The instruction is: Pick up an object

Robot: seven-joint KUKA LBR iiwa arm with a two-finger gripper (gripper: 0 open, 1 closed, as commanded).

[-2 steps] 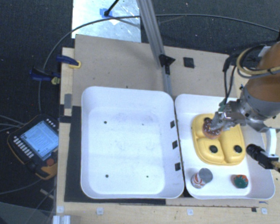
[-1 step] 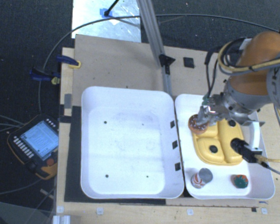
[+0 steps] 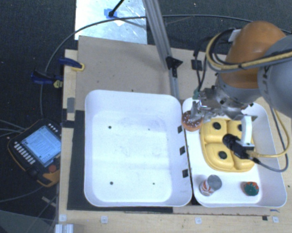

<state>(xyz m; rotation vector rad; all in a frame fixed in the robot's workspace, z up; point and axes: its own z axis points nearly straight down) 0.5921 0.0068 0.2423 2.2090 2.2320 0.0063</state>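
two white bins sit side by side on the bench: the left bin and the right bin. the arm reaches in from the right, and its gripper hangs over the right bin's upper left corner, just above a round brown object that lies against the bin's left wall. whether the gripper is parted or closed cannot be told, and nothing can be seen held in it.

four objects lie in the right bin. one is the brown one by the gripper. one yellow moulded piece with dark dots fills the middle, with a black and white part of the arm across it. one small grey and red round thing lies near the front edge, and one small green and red thing lies to its right, well apart.

one handheld pendant with a lit screen rests left of the bench.
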